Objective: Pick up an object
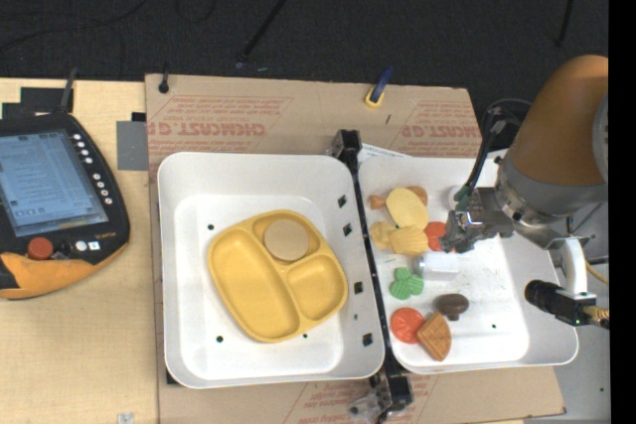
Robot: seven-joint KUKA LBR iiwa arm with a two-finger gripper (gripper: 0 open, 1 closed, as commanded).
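The right bin (537,338) holds several toy foods: a pale yellow piece (405,208), a yellow lumpy piece (402,239), a small red piece (435,235), a green piece (404,286), a brown oval (452,305), a red round piece (405,323) and an orange wedge (434,338). My gripper (447,251) hangs low over the bin's middle, just right of the small red piece, above a whitish item (435,265). The wrist hides its fingers.
The left bin (189,204) holds a yellow divided plate (273,275) with a tan disc (287,239) in its upper compartment. A black divider (363,253) runs between the bins. A teach pendant (55,204) lies at the far left.
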